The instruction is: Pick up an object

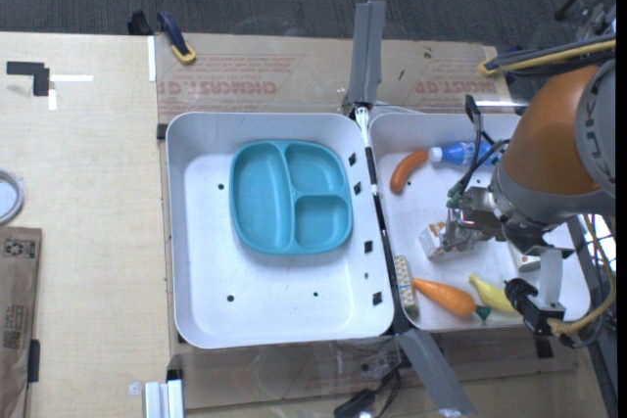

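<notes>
The gripper [449, 235] is hanging low over the floor of the right bin [423, 194], a cluster of dull metal and dark fittings at the end of the arm [554, 147], whose rounded orange band is bulging out above a grey wrist; its tips are sitting at a small pale, boxy object [436, 237], but whether they are spread or pressed together I cannot tell, nor whether that object is between them. Just below it, a tapered orange carrot [443, 296] is lying with its point toward the divider, and beside the carrot's blunt end a curved yellow banana [495, 296] is resting near the bin's front wall. Up and to the left of the gripper, a smooth, bent orange sausage-shaped piece [407, 168] is lying near the bin's back, and just to its right a small blue and white bottle [456, 153] is lying on its side. Across the divider, the left bin [196, 279], shallow, glossy white with rounded corners, is holding a teal plastic plate [291, 197] with three moulded compartments, sitting flat and slightly skewed. Both bins are sitting on brown printed cardboard [255, 73], which is lying over a pale wood-grain bench [78, 171].
</notes>
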